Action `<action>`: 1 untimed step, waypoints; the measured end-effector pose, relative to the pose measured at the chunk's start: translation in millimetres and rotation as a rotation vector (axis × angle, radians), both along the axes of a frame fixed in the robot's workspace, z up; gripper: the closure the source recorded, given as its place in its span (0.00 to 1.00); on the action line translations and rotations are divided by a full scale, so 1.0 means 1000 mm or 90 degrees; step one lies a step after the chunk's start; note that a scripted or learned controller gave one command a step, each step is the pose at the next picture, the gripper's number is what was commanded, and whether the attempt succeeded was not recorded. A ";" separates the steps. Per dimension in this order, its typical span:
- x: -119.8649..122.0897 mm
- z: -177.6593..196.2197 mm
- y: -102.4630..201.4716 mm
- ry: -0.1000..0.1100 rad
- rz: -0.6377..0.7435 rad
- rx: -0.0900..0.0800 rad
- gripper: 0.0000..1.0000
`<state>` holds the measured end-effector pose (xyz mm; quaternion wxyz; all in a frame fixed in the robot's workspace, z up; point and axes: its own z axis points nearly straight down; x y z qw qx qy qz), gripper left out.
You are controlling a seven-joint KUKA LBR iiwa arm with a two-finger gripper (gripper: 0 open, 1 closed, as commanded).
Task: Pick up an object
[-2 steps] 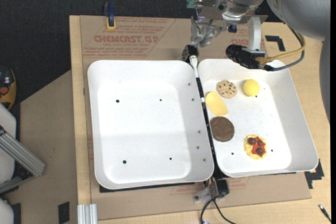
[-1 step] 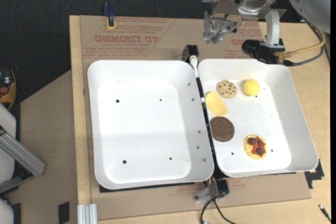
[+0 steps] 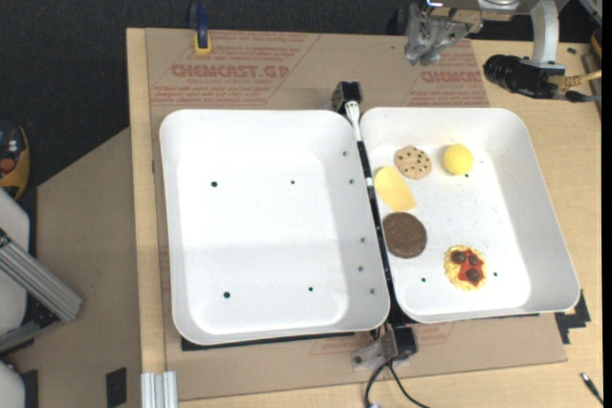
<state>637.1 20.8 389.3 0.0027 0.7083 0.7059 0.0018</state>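
Note:
The right bin (image 3: 535,205) holds several small food pieces: a chocolate-chip cookie (image 3: 412,161), a yellow lemon-like ball (image 3: 458,159), a pale yellow slice (image 3: 393,188), a dark brown round cookie (image 3: 404,234) and a small pizza-like piece with red topping (image 3: 466,268). My gripper (image 3: 427,41) hangs high above the bench, behind the far rim of the right bin, well clear of all the pieces. Nothing shows between its fingers.
The left bin (image 3: 191,205) sits beside the right one, joined along a black hinge strip (image 3: 361,158). A blue and yellow clamp (image 3: 201,29) stands at the bench's far left. Brown cardboard (image 3: 287,62) lies under both bins.

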 end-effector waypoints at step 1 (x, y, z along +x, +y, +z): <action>0.003 0.055 -0.088 -0.002 -0.003 -0.003 1.00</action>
